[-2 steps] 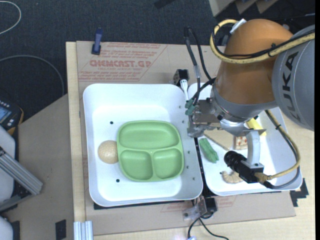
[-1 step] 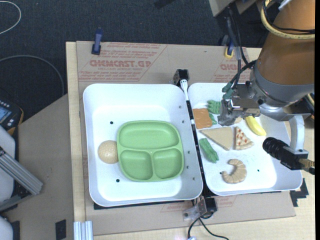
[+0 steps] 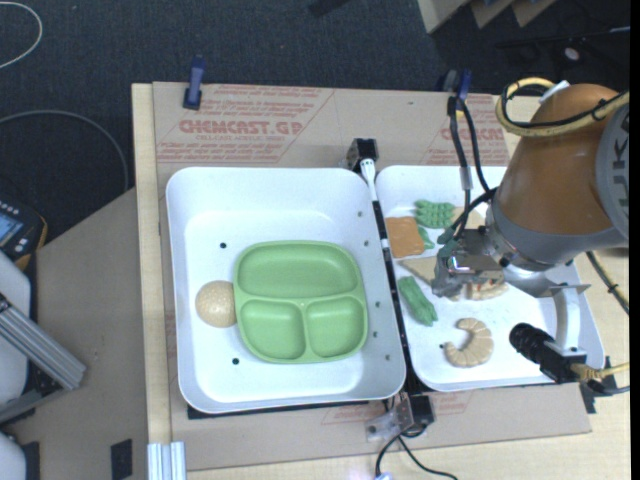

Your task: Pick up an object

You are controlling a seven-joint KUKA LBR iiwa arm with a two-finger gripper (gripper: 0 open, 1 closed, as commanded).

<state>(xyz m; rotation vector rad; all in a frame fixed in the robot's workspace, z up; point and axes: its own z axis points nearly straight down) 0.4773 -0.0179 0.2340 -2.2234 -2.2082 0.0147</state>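
My gripper hangs low over the middle of the right bin. Close around it lie an orange-brown flat square, a green leafy piece, a green pod-like piece and a tan croissant. A pale brown item sits partly hidden under the wrist. In the left bin rests a green divided tray with a beige round ball at its left side. Nothing is visibly between the fingers.
The bins stand on a cardboard-covered board, joined by a black clip at the back. The arm's orange body covers the right bin's back right part.
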